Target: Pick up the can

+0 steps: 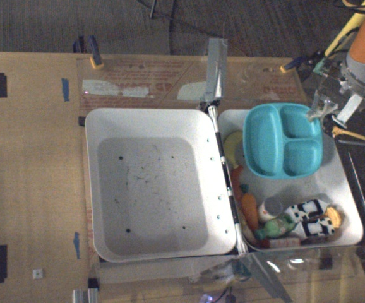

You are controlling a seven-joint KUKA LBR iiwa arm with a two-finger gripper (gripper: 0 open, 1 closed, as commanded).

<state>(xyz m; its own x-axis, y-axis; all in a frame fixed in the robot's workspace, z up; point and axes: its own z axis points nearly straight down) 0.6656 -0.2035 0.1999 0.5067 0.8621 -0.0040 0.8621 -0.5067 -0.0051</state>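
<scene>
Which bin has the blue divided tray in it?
The right bin, nearer the arm. The blue tray leans over its far end, with the can and toys crowded at its near end. The left bin shows bare floor.

No words or numbers can be read here. The brown board (pixel 144 81) at 12 o'clock has red print, but it is too blurry.

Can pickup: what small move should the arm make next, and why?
Probably bring the hand toward the near end of the right bin. It sits at the far corner over the blue tray, while what looks like the can lies among the toys there.
</scene>
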